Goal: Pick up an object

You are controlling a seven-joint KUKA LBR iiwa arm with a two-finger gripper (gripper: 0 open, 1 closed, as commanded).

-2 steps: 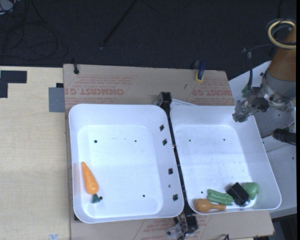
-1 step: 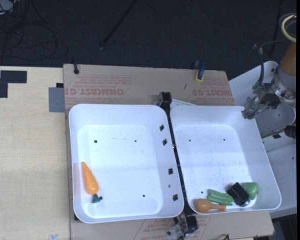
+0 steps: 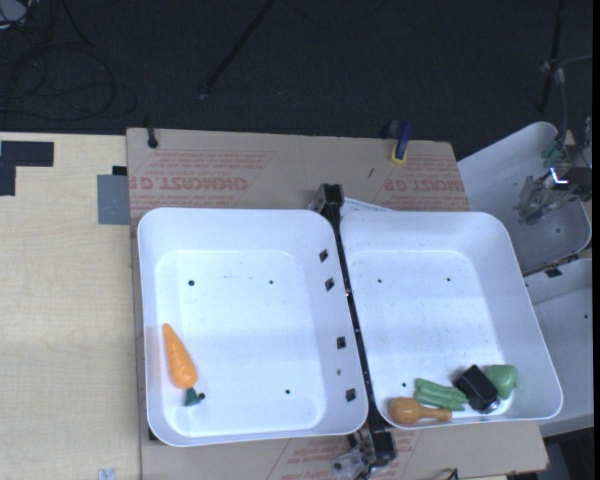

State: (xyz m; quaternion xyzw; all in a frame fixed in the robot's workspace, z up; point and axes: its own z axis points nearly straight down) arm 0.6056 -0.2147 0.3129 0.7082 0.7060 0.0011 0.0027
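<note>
Camera view is looking down on both white bins, and no object is getting picked up at the moment. The orange carrot [image 3: 179, 357] is lying alone in the left bin [image 3: 230, 230], near its front-left corner. Its long axis is running almost front to back, with the narrow tip pointing away and slightly left and the little green stub [image 3: 192, 398] pointing toward the front rim. It's looking like smooth moulded plastic. Everything else is crowding into the front-right corner of the right bin [image 3: 430, 230]: a tan pear-shaped gourd [image 3: 417, 411] lying on its side with its thin neck pointing right, a bumpy green pod [image 3: 440, 395] stretching left to right just behind it, a black blocky piece [image 3: 477, 388] sitting at a diagonal and touching the pod's right end, and a rounded green lump [image 3: 502, 376] peeking out from behind that. The bins are sitting on a cardboard sheet [image 3: 280, 173] with red printing. The arm [image 3: 510, 168] is hanging back at the right, its pale grey body beyond the right bin's far corner. The gripper [image 3: 536, 200] is just a small cluttered blob of hardware out there, well apart from every object, and I honestly cannot tell whether it is open or closed.
</note>
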